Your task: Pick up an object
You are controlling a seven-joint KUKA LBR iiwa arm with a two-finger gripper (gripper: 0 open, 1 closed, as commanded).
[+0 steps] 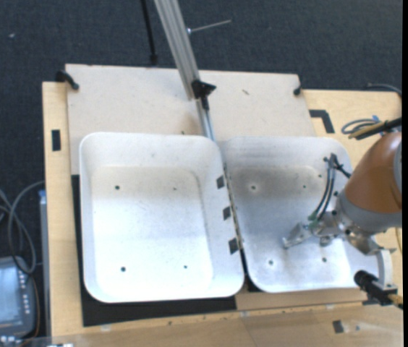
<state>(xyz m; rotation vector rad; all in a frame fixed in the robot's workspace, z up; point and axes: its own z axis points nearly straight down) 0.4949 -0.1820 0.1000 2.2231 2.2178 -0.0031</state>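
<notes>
Two white bins sit side by side on the tabletop; the arm's gripper (pixel 299 236) is low inside the right bin (pixel 276 172). Whether its jaws are spread, I cannot tell. No object is discernible near them, so the next move calls for locating one.

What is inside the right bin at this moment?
The gripper sits low over the right bin, whose bare floor shows dark smudges and small holes. The arm covers the bin's right side, so anything lying beneath it cannot be seen.
</notes>
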